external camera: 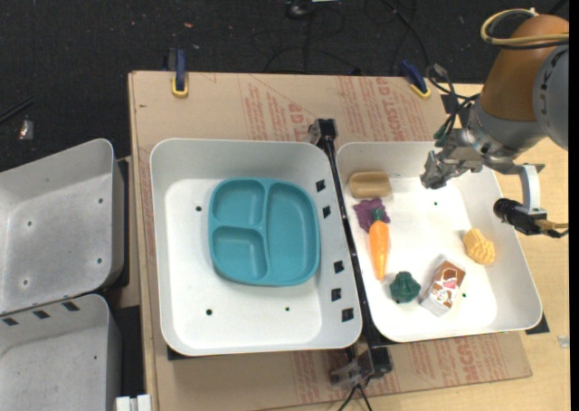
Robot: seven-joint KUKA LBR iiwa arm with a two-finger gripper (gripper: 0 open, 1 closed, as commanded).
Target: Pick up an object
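Over the right bin [507,305], at about its one o'clock corner, the gripper [437,172] hangs with nothing seen between its fingers, and I cannot tell whether they are apart or together. Below it lie a tan bread piece [369,184] at eleven o'clock, purple grapes [369,213] and an orange carrot [379,247] at nine, green broccoli [405,287] and a small carton [443,287] at six, and yellow corn [479,246] at four. At nine o'clock from all this, the left bin [181,310] carries a teal divided plate [264,231] at its centre.

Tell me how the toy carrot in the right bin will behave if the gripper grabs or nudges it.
The carrot looks like rigid moulded plastic, so probably stiff and light. Its round tapered body may roll sideways or slip from the fingers. It lies close to the purple toy, which a nudge would likely disturb.
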